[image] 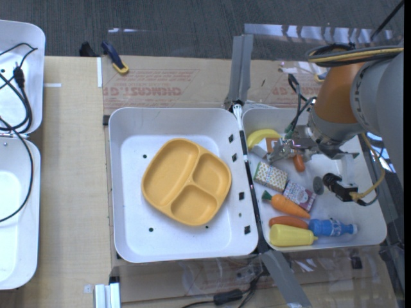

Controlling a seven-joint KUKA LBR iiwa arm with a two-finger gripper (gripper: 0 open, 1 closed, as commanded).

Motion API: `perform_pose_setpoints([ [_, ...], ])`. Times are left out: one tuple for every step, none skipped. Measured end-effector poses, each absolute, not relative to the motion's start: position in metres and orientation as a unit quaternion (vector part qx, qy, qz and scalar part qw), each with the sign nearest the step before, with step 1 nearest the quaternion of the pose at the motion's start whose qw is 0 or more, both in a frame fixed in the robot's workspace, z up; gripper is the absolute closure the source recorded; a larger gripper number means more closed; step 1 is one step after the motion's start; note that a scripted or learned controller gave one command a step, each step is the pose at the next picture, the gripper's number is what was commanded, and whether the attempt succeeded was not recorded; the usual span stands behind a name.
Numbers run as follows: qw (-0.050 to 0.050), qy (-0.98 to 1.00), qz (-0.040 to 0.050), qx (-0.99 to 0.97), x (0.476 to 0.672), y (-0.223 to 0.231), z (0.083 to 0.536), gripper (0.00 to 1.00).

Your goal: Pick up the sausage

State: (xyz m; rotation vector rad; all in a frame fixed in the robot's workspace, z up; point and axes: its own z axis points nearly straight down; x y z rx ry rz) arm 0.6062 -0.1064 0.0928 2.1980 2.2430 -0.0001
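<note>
Low in the right bin, sausage lengthwise left-right.

Two shallow white bins sit side by side on the tabletop. The left bin holds a yellow three-compartment plastic plate near its middle. The right bin is crowded: a yellow banana at the back left, the pincer just beside it, a small printed carton below, then an orange toy carrot, a reddish sausage, and along the front a yellow squeeze bottle left of a blue plastic bottle.
</note>
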Motion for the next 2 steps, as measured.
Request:
perform_pose_setpoints([
  [0.001,0.714,-0.0013,0.7,0.606,-0.108,0.101,1.0],
  [0.001,0.652,-0.0008,0.759,0.61,-0.071,0.243,1.0],
])
